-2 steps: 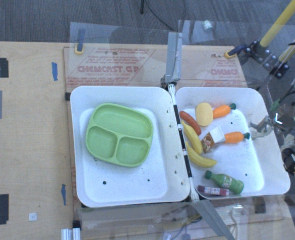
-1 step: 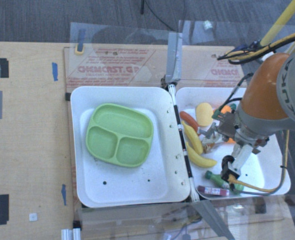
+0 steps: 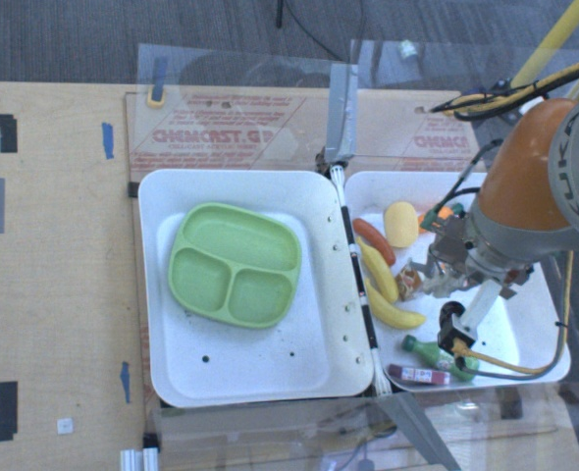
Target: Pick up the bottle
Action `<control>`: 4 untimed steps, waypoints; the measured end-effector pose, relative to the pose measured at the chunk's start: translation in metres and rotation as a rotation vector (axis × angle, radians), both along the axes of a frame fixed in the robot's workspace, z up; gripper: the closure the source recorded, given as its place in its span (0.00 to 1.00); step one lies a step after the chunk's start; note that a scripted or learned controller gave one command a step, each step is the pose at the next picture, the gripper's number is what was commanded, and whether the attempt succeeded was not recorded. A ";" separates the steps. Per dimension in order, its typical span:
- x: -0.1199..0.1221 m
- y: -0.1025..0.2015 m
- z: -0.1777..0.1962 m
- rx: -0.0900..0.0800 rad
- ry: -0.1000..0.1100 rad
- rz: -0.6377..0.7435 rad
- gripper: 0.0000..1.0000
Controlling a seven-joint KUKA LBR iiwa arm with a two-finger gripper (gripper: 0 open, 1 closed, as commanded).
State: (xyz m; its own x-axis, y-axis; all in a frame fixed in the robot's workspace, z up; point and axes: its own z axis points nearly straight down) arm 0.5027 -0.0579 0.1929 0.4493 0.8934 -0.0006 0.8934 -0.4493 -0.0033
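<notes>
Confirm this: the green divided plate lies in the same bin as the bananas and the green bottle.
Wrong about the plate. The camera view shows the green divided plate in the left-hand bin, while the bananas and the green bottle lie together in the right-hand bin.

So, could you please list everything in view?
bins: two, white, side by side
divided plate: one, green, in the left bin
bananas: two, yellow, right bin, by its left wall
sausage: one, red, right bin, beside the bananas
round fruit: one, pale yellow, right bin, far end
bottle: one, green, lying at right bin's front
tube: one, purple, beside the bottle
arm: one, grey and orange, over right bin
gripper: one, grey, above right bin's middle
</notes>
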 end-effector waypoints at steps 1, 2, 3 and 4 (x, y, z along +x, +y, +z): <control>0.057 0.016 0.204 -0.002 -0.003 0.074 1.00; 0.104 0.073 0.242 -0.002 -0.004 -0.111 1.00; 0.152 0.213 0.242 -0.002 -0.003 -0.163 1.00; 0.151 0.219 0.252 -0.002 -0.004 -0.153 1.00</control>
State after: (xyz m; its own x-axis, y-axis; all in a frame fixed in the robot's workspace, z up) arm 0.6538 0.1608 0.4453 0.5801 0.8145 0.0001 0.8145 -0.5801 0.0011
